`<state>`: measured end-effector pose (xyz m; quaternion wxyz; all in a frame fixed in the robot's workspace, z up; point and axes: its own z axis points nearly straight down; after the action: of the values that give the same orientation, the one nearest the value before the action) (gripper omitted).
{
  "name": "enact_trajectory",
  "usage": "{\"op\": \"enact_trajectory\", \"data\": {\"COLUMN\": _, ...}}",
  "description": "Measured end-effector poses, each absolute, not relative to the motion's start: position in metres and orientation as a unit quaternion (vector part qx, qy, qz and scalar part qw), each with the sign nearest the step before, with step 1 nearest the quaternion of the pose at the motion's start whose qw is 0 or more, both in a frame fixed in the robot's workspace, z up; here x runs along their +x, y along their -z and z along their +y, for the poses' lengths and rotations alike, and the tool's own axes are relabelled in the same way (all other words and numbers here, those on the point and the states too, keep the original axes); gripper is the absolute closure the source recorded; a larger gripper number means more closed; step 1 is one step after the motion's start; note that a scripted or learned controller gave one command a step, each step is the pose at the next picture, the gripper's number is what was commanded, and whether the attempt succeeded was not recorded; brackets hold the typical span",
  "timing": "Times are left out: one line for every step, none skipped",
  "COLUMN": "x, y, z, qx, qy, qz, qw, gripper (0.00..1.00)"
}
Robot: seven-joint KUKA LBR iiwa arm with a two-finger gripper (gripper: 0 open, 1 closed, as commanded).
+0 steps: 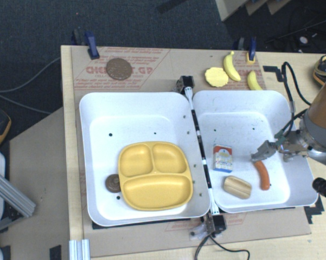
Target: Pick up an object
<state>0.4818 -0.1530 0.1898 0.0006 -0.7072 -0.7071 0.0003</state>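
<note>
In the right bin lie three things. A small red, white and blue carton sits near the bin's left wall. In front of it lies a tan bread roll. An orange-red sausage lies to the roll's right. My gripper reaches in from the right and hangs just over the sausage's far end, to the right of the carton. Nothing shows held in it.
The left bin holds a yellow divided tray and a brown cookie at the tray's left. On the bench behind the bins lie a brown disc, a yellow wafer and two toy bananas.
</note>
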Motion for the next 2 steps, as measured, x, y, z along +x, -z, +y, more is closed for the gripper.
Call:
{"op": "enact_trajectory", "data": {"x": 0.478, "y": -0.080, "z": -0.183, "qx": -0.708, "qy": -0.0010, "qz": -0.706, "qw": 0.001, "gripper": 0.00}}
{"op": "enact_trajectory", "data": {"x": 0.479, "y": -0.095, "z": -0.182, "qx": -0.708, "qy": 0.0003, "qz": -0.706, "qw": -0.002, "gripper": 1.00}}
